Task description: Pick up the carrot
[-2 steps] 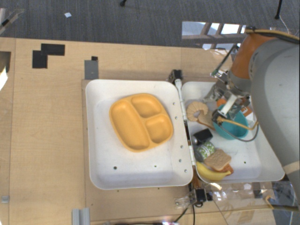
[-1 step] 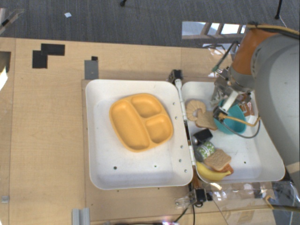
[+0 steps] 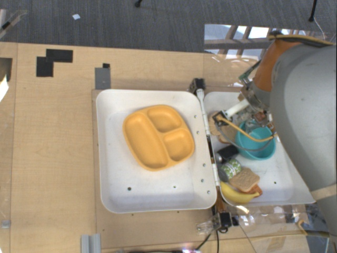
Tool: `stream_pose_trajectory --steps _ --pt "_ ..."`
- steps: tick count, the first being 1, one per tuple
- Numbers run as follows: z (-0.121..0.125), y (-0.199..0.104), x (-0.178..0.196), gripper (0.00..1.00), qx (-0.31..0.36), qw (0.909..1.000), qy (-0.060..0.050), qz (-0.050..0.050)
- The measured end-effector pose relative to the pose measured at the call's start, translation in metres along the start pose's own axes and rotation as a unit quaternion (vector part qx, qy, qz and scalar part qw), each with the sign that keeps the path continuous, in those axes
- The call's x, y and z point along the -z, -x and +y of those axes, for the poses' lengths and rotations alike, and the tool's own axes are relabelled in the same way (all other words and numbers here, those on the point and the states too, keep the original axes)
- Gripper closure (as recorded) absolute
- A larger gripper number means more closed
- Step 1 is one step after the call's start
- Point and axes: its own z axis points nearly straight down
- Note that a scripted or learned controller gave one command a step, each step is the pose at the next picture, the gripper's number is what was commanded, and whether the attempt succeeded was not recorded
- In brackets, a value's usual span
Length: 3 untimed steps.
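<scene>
The arm (image 3: 300, 115) is reaching in from three o'clock and hanging over the right bin (image 3: 284, 186), and its bulk is covering the bin's far side. The gripper (image 3: 251, 109) is sitting at the bin's twelve o'clock, just above the teal bowl (image 3: 256, 143); whether it is clenched or released, I cannot tell. No carrot is making itself plain: the clutter is tight, with a banana (image 3: 237, 195) at six o'clock, a sandwich (image 3: 246, 181) touching it, a can (image 3: 230, 168) just beside. That crowding is the danger, since a descent here is likely catching the bowl or a neighbour instead. The left bin (image 3: 113, 194) is bearing a yellow plate (image 3: 158, 136). The can's label is too small to read.
</scene>
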Motion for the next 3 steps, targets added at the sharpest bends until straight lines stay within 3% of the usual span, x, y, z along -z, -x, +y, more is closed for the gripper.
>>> stream_pose_trajectory --steps 1,2,3 --pt "0.049 0.044 -0.005 1.0 -0.124 0.9922 -0.008 -0.006" --pt "-0.018 0.045 -0.006 1.0 -0.077 0.997 -0.006 -0.008" --pt "-0.017 0.046 -0.008 0.0 -0.079 0.9968 -0.007 -0.008"
